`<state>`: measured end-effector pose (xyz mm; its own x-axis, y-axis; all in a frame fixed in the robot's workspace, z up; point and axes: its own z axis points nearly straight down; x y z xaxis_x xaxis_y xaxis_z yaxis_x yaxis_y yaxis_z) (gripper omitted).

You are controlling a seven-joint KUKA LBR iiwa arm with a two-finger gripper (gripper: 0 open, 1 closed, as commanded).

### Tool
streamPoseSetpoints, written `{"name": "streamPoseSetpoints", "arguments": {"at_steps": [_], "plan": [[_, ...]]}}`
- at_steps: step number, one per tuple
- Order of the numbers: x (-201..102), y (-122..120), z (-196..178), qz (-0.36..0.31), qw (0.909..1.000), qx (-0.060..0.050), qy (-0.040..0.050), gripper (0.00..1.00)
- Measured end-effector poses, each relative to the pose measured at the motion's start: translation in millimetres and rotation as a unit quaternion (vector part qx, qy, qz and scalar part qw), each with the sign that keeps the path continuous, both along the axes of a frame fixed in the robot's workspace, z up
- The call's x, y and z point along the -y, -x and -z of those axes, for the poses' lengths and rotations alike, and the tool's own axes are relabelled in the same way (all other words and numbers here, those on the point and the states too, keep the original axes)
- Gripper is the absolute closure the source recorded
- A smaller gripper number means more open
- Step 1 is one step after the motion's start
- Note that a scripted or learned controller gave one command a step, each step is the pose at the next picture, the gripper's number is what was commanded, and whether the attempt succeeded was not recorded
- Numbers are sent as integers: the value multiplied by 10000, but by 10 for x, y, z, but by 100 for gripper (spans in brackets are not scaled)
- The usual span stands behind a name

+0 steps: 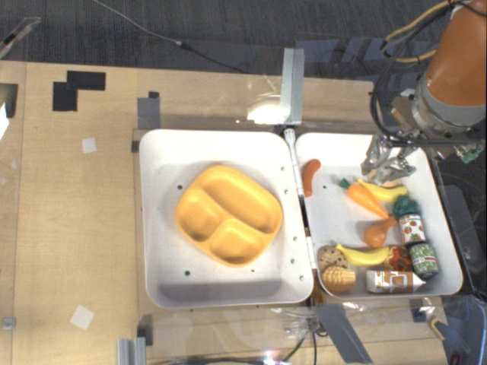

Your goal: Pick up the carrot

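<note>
We logged the carrot (365, 197) in the right bin (335, 219), lying at a slant with its green top toward the upper left, its tip pressed against a yellow banana (389, 191). The claw (386, 166) hovered just above that pair, near the bin's back wall, so probably lined up for a descent (our guess). Whether it was wide or narrow, we could not tell; nothing showed between its tips. Crowding explained the tight approach: broccoli (405, 206), a chicken drumstick (378, 233), cans and a second banana (364, 255) packed the lower right. A sausage (310, 175) sat by the divider. The left bin (160, 204) held a yellow sectioned plate (228, 214).
</note>
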<state>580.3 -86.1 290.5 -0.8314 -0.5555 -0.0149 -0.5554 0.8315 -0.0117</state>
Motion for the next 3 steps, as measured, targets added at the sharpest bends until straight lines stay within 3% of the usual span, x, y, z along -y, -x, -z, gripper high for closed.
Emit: {"name": "streamPoseSetpoints", "arguments": {"at_steps": [1,2,3], "plan": [[-2,10,32,3,10000,-33,-10,0],[518,229,1190,408,9991,-95,-19,0],[485,3,2006,798,9968,-8,-14,0]]}}
